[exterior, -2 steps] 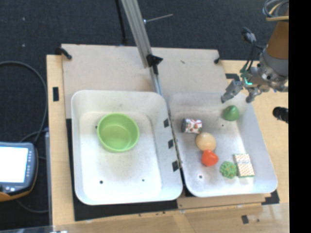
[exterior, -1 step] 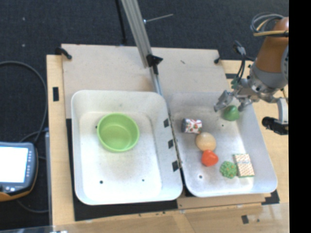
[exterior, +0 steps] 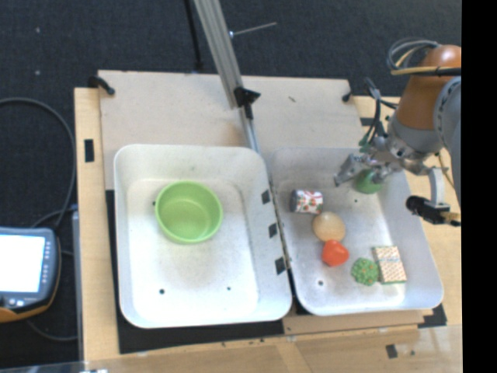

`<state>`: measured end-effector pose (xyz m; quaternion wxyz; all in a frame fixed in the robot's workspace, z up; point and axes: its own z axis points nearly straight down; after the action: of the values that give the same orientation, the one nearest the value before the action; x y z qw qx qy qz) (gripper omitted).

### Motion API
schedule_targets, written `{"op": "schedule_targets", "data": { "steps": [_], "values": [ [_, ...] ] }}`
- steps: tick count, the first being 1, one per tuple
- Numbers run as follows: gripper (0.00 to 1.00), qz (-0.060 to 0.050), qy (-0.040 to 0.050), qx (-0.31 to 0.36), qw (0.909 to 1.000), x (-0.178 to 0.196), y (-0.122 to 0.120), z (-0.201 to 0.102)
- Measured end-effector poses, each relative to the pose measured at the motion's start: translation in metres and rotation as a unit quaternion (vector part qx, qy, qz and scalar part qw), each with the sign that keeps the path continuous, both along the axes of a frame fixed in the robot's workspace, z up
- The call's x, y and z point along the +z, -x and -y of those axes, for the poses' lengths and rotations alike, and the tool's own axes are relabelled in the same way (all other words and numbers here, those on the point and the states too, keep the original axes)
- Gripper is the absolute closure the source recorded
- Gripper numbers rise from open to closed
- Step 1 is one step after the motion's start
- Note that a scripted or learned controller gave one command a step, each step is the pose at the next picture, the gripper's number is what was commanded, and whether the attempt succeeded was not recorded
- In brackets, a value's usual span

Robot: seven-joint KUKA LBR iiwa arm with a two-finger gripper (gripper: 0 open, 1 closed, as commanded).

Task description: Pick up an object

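My gripper (exterior: 363, 171) hangs over the far part of the right bin (exterior: 415, 235), reaching in from the right. A small green thing (exterior: 370, 183) lies right under it, partly covered by the gripper, and I cannot tell whether it is gripped. Nearer in the same bin are a small red-and-white patterned can (exterior: 307, 201), a beige ball (exterior: 329, 226), a red thing (exterior: 335, 253), a green fuzzy ball (exterior: 363, 270) and a patterned tan box (exterior: 389, 263).
The left bin (exterior: 136, 286) holds a green bowl (exterior: 189, 211) in its far left part. A slanted metal post (exterior: 225, 53) rises from between the bins at the back. A tablet (exterior: 23, 270) lies off the bench at the left.
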<state>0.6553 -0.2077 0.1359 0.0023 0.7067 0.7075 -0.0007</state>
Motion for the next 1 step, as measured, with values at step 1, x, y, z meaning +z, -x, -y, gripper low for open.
{"op": "schedule_targets", "data": {
  "steps": [1],
  "values": [
    [0.0,0.005,-0.001,0.001,1.0,0.0006,-0.0032,-0.0012]
  ]
}}
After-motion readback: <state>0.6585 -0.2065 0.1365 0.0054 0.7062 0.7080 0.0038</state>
